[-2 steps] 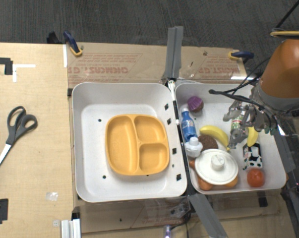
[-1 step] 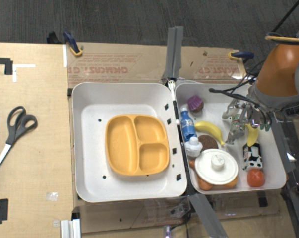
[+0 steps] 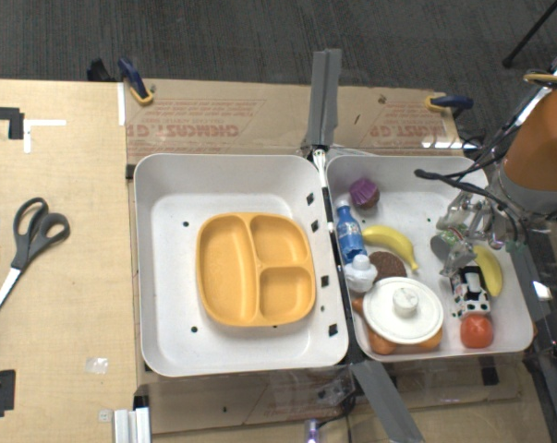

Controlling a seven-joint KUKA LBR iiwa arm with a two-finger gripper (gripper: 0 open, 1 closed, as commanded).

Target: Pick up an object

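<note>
My gripper (image 3: 463, 247) hovers in the right bin (image 3: 417, 169); I can't make out its state amid cables. I count two bananas (image 3: 392, 243), one half-hidden beneath it.

Bright even overhead light, soft shadows, sharp focus

The right bin (image 3: 400, 166) is crowded: a lidded pot (image 3: 404, 314), bottle (image 3: 350, 233), two bananas (image 3: 392, 243) and a tomato (image 3: 477, 330) leave open floor mainly near its back wall (possibly cable-crossed). The left bin (image 3: 158, 266) is roomy around its yellow tray (image 3: 256, 269).
</note>
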